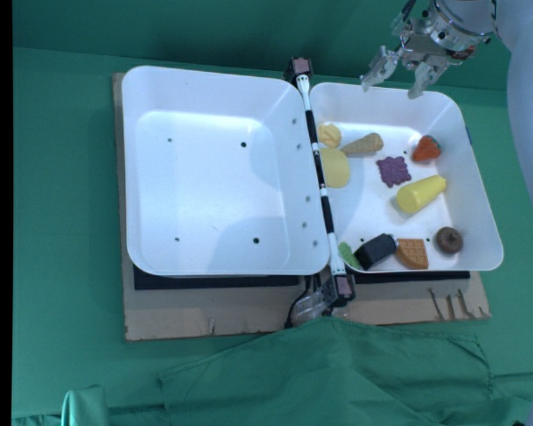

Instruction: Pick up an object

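Note:
My gripper [396, 76] hangs above the far rim of the right bin [480, 198], its two fingers spread open with nothing between them. Below it in that bin lie a red strawberry [427, 148], a purple grape bunch [393, 169], a tan cone [362, 144], a yellow bottle-like piece [420, 193], a pale yellow round item [334, 168] and a small yellow piece [330, 135]. Along the near side sit a black block [375, 250], a waffle piece [411, 254], a brown doughnut [448, 240] and a green leaf [348, 256].
The left bin [160, 105] lies beside the right one, with a black-and-white divider bar [318, 176] between them. Both rest on cardboard [213, 322] over green cloth. A folded green cloth [338, 371] bunches at the front.

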